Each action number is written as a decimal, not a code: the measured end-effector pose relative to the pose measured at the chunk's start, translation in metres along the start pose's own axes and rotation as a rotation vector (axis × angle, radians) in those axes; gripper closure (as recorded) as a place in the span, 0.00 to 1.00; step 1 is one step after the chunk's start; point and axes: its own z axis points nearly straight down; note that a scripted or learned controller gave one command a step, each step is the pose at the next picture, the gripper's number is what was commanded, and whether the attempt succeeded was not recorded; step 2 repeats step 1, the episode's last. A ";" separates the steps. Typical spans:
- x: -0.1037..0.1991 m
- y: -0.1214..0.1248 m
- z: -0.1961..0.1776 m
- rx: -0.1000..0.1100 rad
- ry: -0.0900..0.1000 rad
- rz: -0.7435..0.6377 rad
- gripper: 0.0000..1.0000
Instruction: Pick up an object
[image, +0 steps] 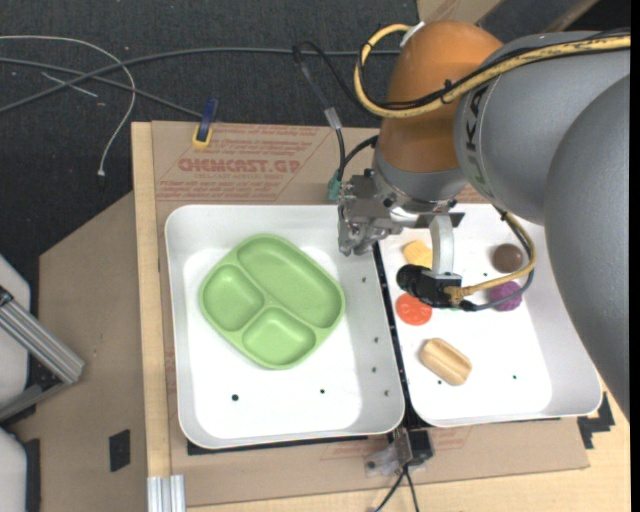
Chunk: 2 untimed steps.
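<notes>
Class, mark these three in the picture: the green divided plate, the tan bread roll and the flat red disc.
Green divided plastic plate (272, 300): camera view, left bin, on its central ridge.
Tan bread roll (445, 361): camera view, right bin, on its top.
Flat red disc (414, 310): camera view, right bin, on its face.

I am reading one marking: faded red block lettering on the flat brown cardboard sheet lying under the bins, at about twelve o'clock from the left bin. It is looking like "CHEMCAST GP"; the smaller red lines beneath are staying illegible.
</notes>
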 end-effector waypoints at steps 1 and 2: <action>-0.003 -0.001 0.000 0.002 -0.001 0.004 0.00; -0.003 -0.001 0.000 0.002 -0.001 0.004 0.00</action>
